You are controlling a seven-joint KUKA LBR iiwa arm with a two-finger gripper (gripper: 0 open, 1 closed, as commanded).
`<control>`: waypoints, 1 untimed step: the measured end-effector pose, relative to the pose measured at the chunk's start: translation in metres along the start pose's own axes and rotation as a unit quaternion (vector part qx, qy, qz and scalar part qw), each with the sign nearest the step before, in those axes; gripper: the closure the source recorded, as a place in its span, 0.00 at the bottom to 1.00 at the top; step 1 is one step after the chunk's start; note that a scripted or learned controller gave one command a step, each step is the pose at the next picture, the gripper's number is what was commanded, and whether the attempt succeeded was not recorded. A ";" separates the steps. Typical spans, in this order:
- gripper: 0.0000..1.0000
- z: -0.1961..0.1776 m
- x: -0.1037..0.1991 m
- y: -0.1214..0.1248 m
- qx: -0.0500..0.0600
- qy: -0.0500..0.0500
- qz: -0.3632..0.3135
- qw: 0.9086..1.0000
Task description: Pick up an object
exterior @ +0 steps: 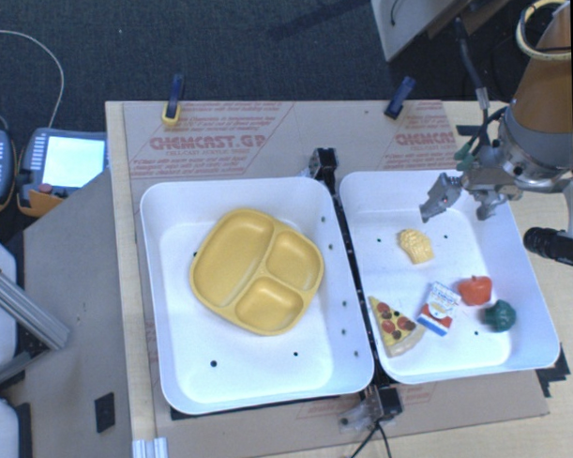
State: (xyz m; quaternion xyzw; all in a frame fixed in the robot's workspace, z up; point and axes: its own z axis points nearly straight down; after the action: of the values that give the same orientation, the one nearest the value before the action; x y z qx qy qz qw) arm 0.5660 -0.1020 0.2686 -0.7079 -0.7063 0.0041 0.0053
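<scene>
While the gripper (pixel 462 197) hovers apart from everything:
Fingers: spread, holding nothing.
Corn (pixel 416 245): right bin (pixel 522 262), long axis toward the near-right.
Left bin (pixel 166 274): yellow tray (pixel 257 269).

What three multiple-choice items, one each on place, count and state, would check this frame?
1. Where is the yellow tray?
A. left bin
B. right bin
C. on the cardboard outside the bins

2. How many small items lie in the right bin?
A. two
B. five
C. eight

3. What is the gripper doing?
A. holding the pizza slice
B. hanging above the right bin's far part with nothing held
C. resting in the tray

Key: 1 A, the tray sits in the left bin. 2 B: corn, pizza slice, carton, red item, green item. 3 B, nothing is seen between its fingers.
</scene>
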 end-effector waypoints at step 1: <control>0.00 -0.007 0.000 0.002 -0.006 -0.001 -0.001 1.000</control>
State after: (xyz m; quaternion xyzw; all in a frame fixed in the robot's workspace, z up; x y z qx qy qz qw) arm 0.5680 -0.1017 0.2752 -0.7070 -0.7072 0.0001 0.0004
